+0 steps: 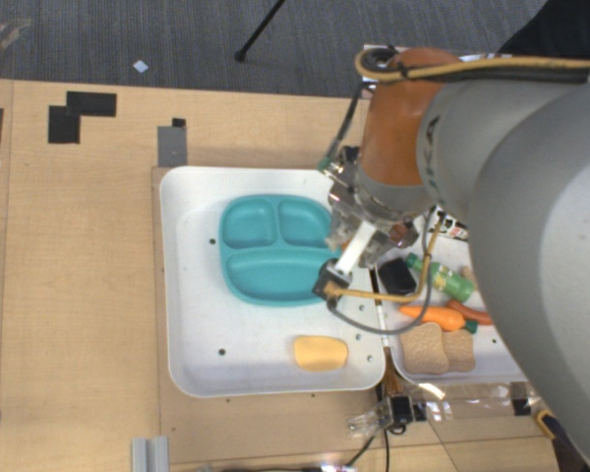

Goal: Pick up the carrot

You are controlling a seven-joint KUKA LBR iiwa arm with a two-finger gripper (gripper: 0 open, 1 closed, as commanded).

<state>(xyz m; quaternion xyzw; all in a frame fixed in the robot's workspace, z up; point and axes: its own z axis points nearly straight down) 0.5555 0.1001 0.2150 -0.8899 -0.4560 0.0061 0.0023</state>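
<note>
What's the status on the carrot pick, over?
Gripper over the bins' shared edge. Carrot lying in right-hand bin, apart from gripper. Green bottle, black block, tan sponge crowd it.

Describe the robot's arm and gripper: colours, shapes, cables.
The arm is a thick, rounded grey shell with a smooth surface. Above the wrist sits an orange band, cylindrical and slightly glossy. A yellowish cable runs along the arm's upper edge to that band. The gripper below is silvery metal hardware, too blurred for detail; thin dark wires loop beneath it.
</note>
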